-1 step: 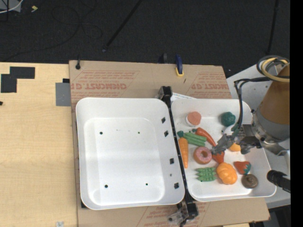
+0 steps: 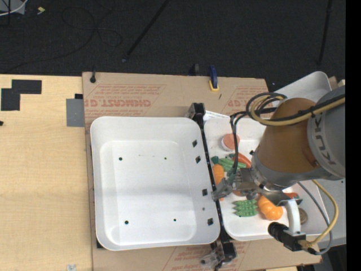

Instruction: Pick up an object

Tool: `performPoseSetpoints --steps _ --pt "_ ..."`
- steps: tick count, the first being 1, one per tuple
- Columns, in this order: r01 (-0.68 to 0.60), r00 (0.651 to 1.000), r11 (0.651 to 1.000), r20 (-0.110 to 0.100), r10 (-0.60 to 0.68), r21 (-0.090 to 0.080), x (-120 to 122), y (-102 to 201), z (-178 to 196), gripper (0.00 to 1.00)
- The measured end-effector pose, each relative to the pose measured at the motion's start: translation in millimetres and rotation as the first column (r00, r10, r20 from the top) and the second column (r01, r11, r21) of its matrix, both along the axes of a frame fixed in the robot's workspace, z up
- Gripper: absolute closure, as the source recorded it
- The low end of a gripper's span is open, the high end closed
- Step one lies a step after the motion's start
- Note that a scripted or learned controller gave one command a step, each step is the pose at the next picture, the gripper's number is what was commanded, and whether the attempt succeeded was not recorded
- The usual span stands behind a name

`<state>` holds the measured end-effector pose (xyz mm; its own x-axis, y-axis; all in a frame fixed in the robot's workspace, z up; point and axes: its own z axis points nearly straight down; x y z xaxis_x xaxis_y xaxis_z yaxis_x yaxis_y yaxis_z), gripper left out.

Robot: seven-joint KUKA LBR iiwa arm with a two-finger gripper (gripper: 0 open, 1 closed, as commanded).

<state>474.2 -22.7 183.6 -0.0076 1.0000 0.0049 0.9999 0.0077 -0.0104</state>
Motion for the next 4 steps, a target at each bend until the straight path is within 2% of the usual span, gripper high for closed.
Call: performPoseSetpoints --steps 1,2,3,4 --pt "0.012 1.0 1.0 0.004 -0.012 -0.003 1.3 -6.3 12.9 1.0" --pt "0.001 1.0 1.0 0.007 -0.001 -0.004 27.8 66.9 2.7 1.0" --pt "0.0 1.0 1.0 0.007 0.0 -0.001 59.0 158.7 7.4 1.0" --pt "0.005 1.0 1.0 0.003 -0.005 -0.005 17.8 198.1 15.3 1.0"
